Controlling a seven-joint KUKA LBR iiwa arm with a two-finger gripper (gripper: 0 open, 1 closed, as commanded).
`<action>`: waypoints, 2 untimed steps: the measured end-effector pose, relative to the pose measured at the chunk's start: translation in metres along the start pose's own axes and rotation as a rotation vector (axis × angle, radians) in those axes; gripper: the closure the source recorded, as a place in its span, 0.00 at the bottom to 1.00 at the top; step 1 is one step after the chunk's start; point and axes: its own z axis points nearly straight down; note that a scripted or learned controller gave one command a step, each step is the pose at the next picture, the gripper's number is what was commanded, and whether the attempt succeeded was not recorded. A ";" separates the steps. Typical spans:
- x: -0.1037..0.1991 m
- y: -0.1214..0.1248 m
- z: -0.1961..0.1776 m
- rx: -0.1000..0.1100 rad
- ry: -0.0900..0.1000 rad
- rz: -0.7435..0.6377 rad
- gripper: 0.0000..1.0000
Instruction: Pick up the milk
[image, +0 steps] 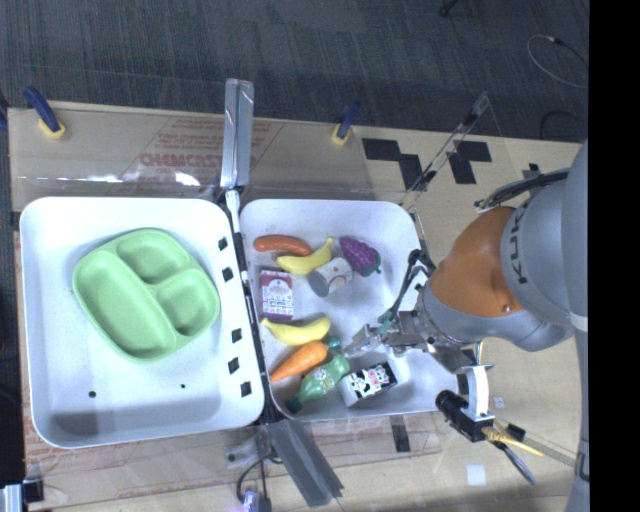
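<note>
The milk is a small white carton with black cow spots. It lies on its side near the front edge of the right bin. My gripper hangs at the end of the grey and orange arm, just behind and above the carton, low over the bin floor. Nothing shows as lifted; the carton rests on the bin floor.
Left of the milk lie a green bottle, a carrot and a yellow banana. Further back are a red carton, a sausage, another banana, purple grapes and a grey can. A green divided plate sits in the left bin.
</note>
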 end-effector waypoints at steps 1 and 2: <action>-0.006 0.000 0.009 -0.001 0.002 -0.089 0.00; -0.005 0.000 -0.015 -0.003 -0.001 -0.114 0.00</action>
